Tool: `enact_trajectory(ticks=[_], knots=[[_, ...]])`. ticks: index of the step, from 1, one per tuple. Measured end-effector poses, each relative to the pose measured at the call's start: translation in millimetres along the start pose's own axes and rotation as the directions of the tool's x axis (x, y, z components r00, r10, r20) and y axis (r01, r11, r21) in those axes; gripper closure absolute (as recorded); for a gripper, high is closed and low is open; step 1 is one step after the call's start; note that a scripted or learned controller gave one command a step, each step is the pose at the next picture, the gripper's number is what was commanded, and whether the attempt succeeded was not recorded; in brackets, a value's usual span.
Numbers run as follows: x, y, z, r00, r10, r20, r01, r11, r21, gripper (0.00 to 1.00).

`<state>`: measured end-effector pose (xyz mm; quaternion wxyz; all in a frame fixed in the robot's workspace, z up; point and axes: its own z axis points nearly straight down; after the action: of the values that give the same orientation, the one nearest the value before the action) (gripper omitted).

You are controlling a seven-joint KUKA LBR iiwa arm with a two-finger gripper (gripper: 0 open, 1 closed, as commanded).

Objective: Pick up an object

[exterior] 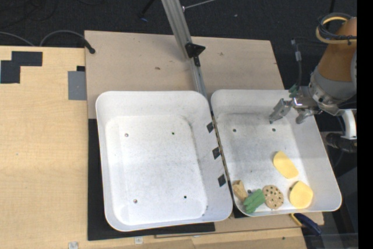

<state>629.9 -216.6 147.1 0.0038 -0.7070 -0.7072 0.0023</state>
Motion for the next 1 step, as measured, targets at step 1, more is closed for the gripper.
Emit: enact_trajectory(ticks=[1], knots=[[1.3,-0.9,54.2,1.000,0.000,0.000,0.000,1.000,-0.001,0.00]])
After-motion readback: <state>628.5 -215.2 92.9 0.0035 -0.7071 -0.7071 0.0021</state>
